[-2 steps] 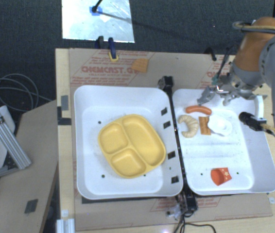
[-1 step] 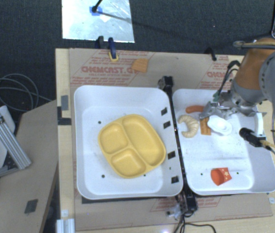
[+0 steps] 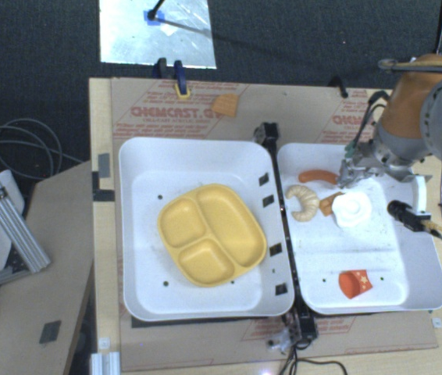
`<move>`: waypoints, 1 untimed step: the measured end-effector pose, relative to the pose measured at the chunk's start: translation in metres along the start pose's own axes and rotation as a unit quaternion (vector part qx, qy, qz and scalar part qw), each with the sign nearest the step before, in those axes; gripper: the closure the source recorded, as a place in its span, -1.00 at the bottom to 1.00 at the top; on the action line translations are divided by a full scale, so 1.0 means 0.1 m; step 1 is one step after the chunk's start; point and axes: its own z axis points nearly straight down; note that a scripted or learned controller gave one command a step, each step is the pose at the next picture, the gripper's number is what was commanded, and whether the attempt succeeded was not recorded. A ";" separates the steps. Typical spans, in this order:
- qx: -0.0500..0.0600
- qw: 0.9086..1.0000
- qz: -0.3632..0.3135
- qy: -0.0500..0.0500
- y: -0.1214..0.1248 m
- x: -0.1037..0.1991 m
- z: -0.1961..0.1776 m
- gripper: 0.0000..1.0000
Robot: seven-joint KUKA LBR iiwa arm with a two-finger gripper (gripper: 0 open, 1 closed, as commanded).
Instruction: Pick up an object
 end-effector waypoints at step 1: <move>0.000 1.000 0.000 0.000 0.00 0.00 0.00 -1.00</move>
